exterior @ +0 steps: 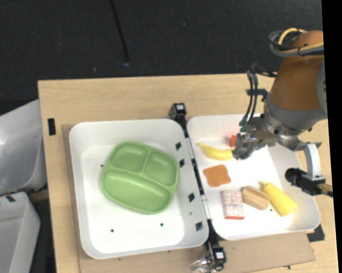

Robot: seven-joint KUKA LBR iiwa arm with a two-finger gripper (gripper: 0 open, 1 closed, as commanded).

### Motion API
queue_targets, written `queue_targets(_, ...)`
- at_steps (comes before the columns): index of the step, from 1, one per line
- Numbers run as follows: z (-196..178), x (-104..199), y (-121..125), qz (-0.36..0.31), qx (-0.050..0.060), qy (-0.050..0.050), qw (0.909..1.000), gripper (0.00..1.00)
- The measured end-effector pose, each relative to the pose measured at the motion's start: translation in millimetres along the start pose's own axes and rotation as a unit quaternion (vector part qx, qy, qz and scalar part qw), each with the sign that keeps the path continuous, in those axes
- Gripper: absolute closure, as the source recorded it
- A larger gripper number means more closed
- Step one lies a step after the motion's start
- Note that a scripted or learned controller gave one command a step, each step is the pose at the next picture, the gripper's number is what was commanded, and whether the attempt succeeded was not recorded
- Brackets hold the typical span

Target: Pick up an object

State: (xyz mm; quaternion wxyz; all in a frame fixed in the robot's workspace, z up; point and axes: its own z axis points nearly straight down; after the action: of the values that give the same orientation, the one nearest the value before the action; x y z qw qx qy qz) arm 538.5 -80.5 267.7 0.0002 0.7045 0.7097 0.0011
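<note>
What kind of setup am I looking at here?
Likely a lab pick-and-place test bench: two white bins on a wooden bench, a green divided plate, toy food like a banana.

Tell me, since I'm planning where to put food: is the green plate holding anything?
Empty: the green plate shows three bare compartments in the left bin.

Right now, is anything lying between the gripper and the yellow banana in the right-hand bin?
Nothing visible does. The gripper hangs right beside the yellow banana, at its right end. A small red object lies just above that gap, and the orange flat square piece lies below the banana, both aside.
</note>
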Motion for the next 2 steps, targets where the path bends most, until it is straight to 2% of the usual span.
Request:
queue_targets(1, -3.7, 52.7, -11.3, 0.000, 0.001, 0.000, 1.0000, 1.00)
queue_targets(2, 12.0, 110.0, -17.5, 0.000, 0.001, -0.001, 1.0000, 1.00)
